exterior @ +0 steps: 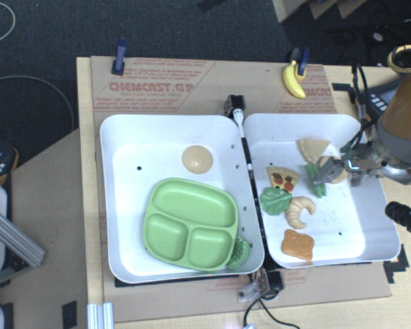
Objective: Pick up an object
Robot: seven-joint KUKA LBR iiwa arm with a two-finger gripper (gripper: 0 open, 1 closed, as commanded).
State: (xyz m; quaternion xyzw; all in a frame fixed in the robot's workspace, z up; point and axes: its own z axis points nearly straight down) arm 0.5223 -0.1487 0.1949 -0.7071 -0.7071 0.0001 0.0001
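Camera view: the hand is low in the right bin, at its upper right part, among small toy foods. Using the croissant as landmark: pizza slice just above-left of it, green leaf touching its left side, toast piece below it, tan wedge well above, beside the hand. A green item lies right at the fingertips, up and right of the croissant; likely the target, judged from position. Cannot tell whether the fingers are apart or together, or whether anything sits between them: dark fingers, green item and a pale piece overlap there. Judgement: the foods look light, stiff plastic, smooth, so apt to slip; the croissant's thick middle would suit a grip. Left bin holds a green tray and a tan disc. A green scrap is half hidden at the tray's lower right corner.
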